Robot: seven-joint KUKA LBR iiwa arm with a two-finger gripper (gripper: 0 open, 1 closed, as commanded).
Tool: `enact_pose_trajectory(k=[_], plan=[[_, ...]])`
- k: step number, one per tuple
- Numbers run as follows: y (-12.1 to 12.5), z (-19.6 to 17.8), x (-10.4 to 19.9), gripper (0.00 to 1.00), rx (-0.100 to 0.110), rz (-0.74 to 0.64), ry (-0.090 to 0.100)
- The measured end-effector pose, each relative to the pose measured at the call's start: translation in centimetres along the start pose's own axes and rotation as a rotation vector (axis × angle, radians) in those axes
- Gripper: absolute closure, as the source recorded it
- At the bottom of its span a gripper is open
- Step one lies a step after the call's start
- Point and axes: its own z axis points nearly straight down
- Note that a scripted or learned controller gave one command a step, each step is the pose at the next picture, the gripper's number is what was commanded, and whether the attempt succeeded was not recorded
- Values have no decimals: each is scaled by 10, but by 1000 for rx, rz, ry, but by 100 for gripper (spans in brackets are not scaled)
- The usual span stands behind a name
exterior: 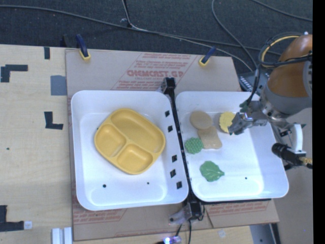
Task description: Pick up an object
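two shallow white bins are being kept side by side on a cardboard sheet (152, 67) clamped to the tabletop (30, 136), likely so nothing is sliding during tries. a yellow plastic divided plate (130, 140) is sitting alone in the left bin (81, 187), tilted diagonally. the small pieces are being held in the right bin (254, 177): a tan round flat piece (200, 119), a beige oblong piece (209, 138) touching it below, a green ridged round piece (193, 146) just beside that, a green leafy piece (211, 171) lower down and apart, and a yellow round flat piece (225, 120) near the upper middle. the gripper (238, 124) is being lowered from the right, its dark tip at the yellow round flat piece's right edge, judged the likely target. the piece is lying just left of the tip, touching or nearly so; it is not being seen between the fingers. finger spread cannot be told, the tip being dark and blurred.
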Motion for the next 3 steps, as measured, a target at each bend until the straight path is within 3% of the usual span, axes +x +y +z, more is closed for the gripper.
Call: enact_pose_trajectory(k=[1,3], plan=[[5,8,58,100,5,-5,3],[7,-16,170,100,5,-6,3]])
